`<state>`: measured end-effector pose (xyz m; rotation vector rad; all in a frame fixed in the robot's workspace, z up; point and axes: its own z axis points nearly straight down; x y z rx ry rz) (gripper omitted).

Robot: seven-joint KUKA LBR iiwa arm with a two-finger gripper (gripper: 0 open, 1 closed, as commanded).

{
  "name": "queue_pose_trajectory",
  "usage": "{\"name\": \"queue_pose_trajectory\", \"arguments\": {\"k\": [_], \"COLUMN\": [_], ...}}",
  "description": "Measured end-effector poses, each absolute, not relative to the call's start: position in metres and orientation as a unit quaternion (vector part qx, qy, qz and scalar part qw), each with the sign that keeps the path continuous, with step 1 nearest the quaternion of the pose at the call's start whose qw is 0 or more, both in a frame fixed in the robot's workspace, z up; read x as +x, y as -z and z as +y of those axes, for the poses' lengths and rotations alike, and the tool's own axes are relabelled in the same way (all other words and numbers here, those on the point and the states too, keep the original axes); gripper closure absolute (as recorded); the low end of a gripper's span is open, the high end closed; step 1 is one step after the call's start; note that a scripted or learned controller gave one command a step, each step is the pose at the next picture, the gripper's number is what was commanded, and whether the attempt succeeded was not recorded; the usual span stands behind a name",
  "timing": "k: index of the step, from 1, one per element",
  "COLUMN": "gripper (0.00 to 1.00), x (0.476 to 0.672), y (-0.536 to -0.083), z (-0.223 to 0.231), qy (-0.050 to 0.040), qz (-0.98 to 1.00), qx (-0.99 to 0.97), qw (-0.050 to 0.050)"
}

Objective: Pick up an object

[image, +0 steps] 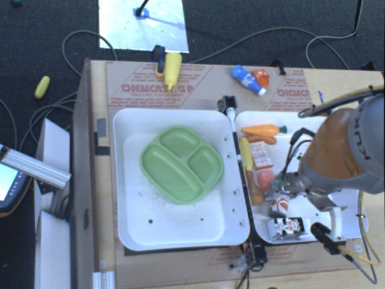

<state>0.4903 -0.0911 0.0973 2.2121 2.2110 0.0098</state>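
The objects in the right bin (301, 120), at the frame's right, are a carrot (260, 129) at its top, a red-and-white printed packet (261, 155) whose text is too small to read, a yellow item (245, 153) and a small black-and-white item (285, 226) at its bottom edge. The gripper (281, 188) sits low over this clutter, largely covered by the orange-banded arm (337, 152), so its opening and any hold cannot be determined. The left bin (135, 221) contains a green divided plate (181, 164), and the cardboard (198, 80) above reads "CHEMCAST GP".

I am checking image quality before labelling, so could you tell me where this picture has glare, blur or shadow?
Camera view: the silver sheet on the floor is washed out by glare; the green plate is evenly lit and fairly sharp; the small items beside the arm in the right bin look soft and shaded.
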Motion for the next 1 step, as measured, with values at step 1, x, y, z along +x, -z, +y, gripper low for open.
{"name": "queue_pose_trajectory", "arguments": {"k": [1], "gripper": [1.00], "x": [0.4876], "y": [-0.2432], "z": [-0.0172], "qy": [-0.0016], "qz": [0.708], "qx": [0.706], "qw": [0.001]}}
